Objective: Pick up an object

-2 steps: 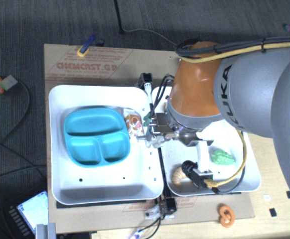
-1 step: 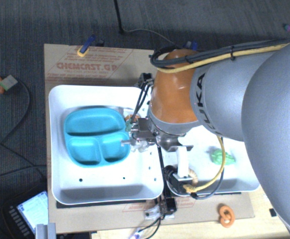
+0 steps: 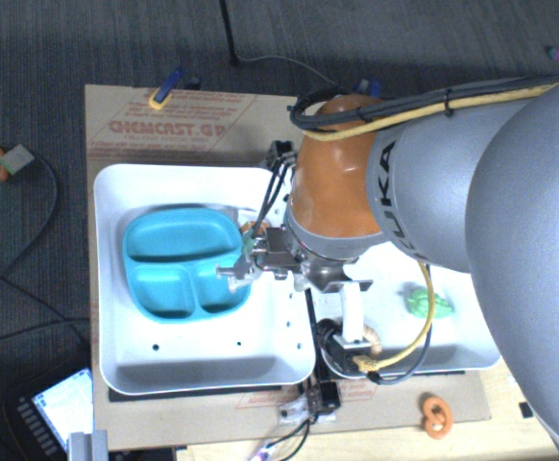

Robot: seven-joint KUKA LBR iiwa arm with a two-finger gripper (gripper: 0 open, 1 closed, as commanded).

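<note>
A blue divided tray (image 3: 179, 260) lies in the left bin (image 3: 126, 353), toward its middle. A small green object (image 3: 428, 303) rests in the right bin (image 3: 472, 349), near its front. The arm's orange band (image 3: 332, 185) and grey wrist hang over the divide between the two bins. Below them, my gripper (image 3: 248, 262) reaches down at the blue tray's right edge, with most of it hidden under the wrist. I see nothing held.
An orange ring (image 3: 436, 415) lies on the bench in front of the right bin. Cables loop around the wrist and hang down to the bins' front rim (image 3: 342, 349). A cardboard sheet (image 3: 179, 123) sits under the bins at the back.
</note>
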